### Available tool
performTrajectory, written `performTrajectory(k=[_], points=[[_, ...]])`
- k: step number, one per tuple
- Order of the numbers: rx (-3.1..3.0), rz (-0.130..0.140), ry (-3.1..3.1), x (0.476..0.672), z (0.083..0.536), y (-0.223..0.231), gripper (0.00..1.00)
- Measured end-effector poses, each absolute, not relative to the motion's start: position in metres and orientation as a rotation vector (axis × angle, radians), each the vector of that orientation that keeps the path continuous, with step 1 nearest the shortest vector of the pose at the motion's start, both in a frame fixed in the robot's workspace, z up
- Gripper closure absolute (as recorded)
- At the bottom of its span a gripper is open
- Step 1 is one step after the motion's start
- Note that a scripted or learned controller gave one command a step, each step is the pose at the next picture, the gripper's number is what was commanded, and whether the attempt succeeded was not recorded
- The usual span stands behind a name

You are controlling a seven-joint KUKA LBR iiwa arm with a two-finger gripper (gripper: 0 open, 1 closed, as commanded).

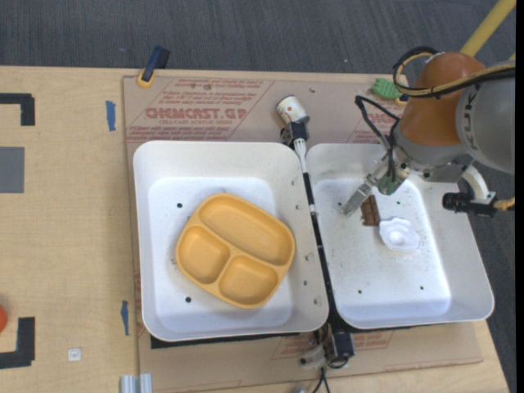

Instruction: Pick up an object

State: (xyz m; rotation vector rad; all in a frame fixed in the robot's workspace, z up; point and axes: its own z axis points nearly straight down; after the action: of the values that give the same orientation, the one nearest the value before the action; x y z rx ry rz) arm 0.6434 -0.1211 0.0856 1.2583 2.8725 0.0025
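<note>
Right bin [458, 301] on my bench: gripper [366, 200], fingers parted and empty, just left of brown block [370, 211]; white piece [398, 234] lower-right.

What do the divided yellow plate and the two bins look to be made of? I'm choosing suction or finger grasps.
The divided plate looks like moulded plastic with a smooth, matte finish: even yellow colour, rounded rims, three soft-edged compartments. The left bin and right bin look like thin formed white plastic, slightly glossy, with rounded corners; the right one is speckled with dark marks.
</note>
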Motion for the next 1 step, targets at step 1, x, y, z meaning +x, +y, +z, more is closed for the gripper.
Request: performTrajectory(k=[1], points=[[1.456, 0.002, 2.783, 0.5849, 0.0854, -0.1012, 0.0]])
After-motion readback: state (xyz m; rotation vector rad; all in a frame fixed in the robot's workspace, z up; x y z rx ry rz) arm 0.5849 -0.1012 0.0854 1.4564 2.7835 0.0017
